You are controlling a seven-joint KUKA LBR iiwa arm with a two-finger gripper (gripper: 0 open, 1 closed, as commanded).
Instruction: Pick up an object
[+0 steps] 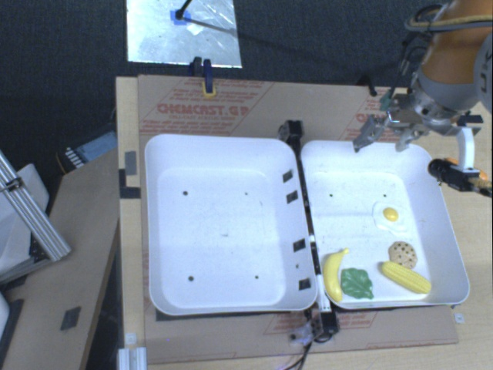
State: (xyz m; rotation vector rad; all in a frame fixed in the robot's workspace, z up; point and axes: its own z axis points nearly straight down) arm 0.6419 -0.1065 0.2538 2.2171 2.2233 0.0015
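Your right bin (431, 206) holds a fried egg (389, 216), cookie (402, 253), corn cob (406, 277), banana (333, 274) and green leaf (357, 283) — all near its front. Your gripper (388, 134) hangs over the bin's far rim, jaws spread — nothing between them

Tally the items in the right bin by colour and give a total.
Yellow: 2, the banana and the corn cob
Green: 1, the leafy piece
Brown: 1, the cookie
White and yellow: 1, the fried egg
Total: 5

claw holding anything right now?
No. The claw hangs open over the right bin's far edge with nothing between its fingers.
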